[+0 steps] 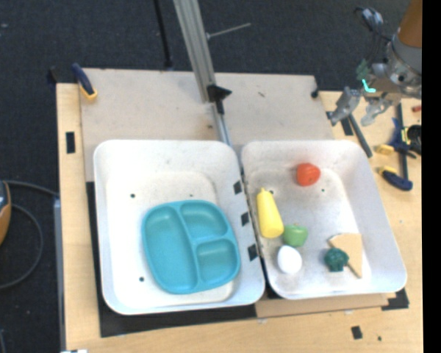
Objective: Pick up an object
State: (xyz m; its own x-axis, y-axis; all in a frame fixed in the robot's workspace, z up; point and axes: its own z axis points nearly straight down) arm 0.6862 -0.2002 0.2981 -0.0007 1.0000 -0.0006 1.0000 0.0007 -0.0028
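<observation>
Two white bins [169,153], gripper [356,105] above right bin's far corner, fingers apart, empty

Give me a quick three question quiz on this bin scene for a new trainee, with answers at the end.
1. True or false: the blue divided plate lies in the left bin.
2. Which touches the yellow object: A the green object, B the red ball, C the wooden wedge?
3. Fill in: the white egg lies in the ___ bin.

Key: 1 true. 2 A. 3 right.
</observation>
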